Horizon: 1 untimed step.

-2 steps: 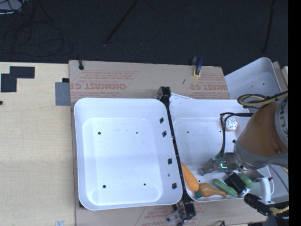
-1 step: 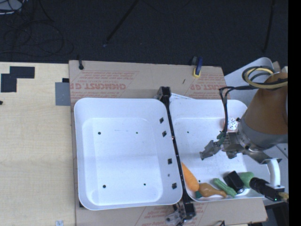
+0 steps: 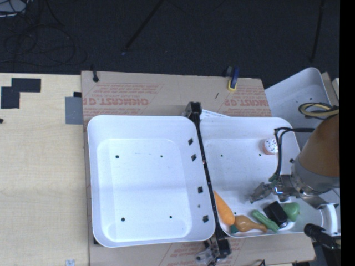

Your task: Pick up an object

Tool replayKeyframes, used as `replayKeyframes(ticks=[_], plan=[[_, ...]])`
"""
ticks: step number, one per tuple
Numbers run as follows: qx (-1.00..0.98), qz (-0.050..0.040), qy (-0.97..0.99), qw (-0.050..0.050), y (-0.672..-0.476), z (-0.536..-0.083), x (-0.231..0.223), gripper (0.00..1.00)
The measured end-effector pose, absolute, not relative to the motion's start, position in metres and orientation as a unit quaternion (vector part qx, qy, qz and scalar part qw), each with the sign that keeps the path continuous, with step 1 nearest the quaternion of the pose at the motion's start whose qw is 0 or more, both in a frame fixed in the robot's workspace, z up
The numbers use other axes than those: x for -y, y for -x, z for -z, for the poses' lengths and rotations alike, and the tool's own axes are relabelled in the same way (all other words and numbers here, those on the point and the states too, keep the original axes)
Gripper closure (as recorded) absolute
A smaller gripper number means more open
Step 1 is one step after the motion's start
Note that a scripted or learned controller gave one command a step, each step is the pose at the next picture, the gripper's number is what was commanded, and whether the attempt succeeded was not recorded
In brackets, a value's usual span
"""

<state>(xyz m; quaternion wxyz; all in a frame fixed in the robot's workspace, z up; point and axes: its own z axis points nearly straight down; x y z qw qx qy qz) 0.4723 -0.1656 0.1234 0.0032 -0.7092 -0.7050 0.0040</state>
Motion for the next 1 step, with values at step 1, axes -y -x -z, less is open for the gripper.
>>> replayKeyframes(ticks=[1], plan=[[0.708,0.0000,0.707,-0.001,-0.4765,-0.0876,0.1625,0.00]])
